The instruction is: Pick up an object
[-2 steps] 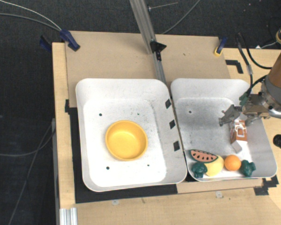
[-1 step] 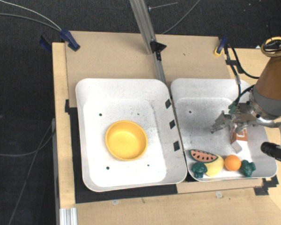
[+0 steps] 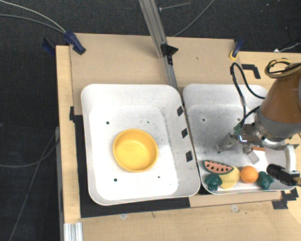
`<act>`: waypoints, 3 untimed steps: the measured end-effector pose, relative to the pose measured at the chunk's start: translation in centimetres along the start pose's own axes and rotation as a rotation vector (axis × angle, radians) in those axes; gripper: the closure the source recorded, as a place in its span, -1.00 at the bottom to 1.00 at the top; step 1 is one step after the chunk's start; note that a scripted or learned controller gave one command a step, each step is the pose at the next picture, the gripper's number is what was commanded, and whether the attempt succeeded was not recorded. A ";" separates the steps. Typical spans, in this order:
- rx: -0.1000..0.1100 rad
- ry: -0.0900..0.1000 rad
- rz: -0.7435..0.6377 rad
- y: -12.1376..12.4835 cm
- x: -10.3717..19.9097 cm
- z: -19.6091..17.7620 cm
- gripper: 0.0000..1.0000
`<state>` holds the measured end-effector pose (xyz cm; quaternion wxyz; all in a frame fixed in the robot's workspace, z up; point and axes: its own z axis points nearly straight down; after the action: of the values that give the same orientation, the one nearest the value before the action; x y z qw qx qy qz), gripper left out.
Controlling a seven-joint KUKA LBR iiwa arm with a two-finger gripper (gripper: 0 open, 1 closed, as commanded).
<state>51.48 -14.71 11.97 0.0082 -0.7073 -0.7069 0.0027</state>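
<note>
- The bench (image 3: 125, 59) bears two white bins side by side.
- The left bin (image 3: 98, 185) holds a yellow bowl (image 3: 135, 149) near its middle.
- The right bin (image 3: 210, 102) has toys along its near edge.
- The arm (image 3: 286, 107) reaches in from the right over the right bin.
- The gripper (image 3: 238, 145) hangs above bare bin floor, its fingers spread apart, with nothing between them.
- In a row, from the left: a watermelon slice (image 3: 218, 166), a green piece (image 3: 213, 182) touching a yellow fruit (image 3: 231, 177), an orange (image 3: 249, 174) and another green piece (image 3: 265, 180).
- The toys lie just beside the gripper, apart from it.
</note>
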 end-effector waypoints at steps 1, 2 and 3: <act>0.001 0.002 0.000 -0.1 0.1 2.6 -1.00; -0.005 0.003 0.001 0.0 0.2 1.3 1.00; -0.024 -0.008 -0.002 0.4 1.1 -4.8 1.00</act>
<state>51.97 -13.60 16.79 -0.0031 -0.7065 -0.7077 -0.0030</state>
